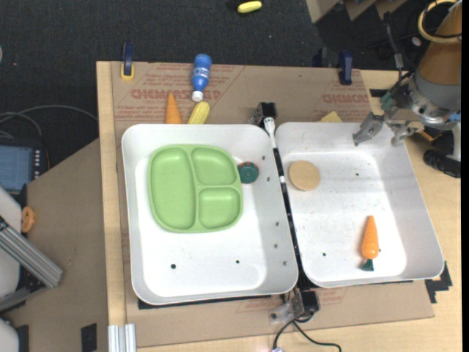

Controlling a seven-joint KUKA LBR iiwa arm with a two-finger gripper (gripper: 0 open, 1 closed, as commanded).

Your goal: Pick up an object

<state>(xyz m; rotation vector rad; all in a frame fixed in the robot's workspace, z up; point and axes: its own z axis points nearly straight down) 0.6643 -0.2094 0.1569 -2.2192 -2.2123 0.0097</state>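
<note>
My gripper (381, 132) hangs over the back right corner of the right bin (410, 196), its two fingers spread open with nothing between them. A tan round disc (303, 175) lies at the left side of that bin, well to the gripper's left and nearer the front. An orange carrot toy (369, 240) with a green tip lies toward the bin's front right. In the left bin (139, 233) sits a green divided plate (196, 188), with a small teal object (248, 171) beside its right edge.
Behind the left bin on the cardboard lie a blue and white bottle (200, 75), an orange cone-shaped toy (172, 110) and a yellow piece (199, 112). A yellow object (250, 6) lies on the dark floor beyond. Clamps hold the board's back edge.
</note>
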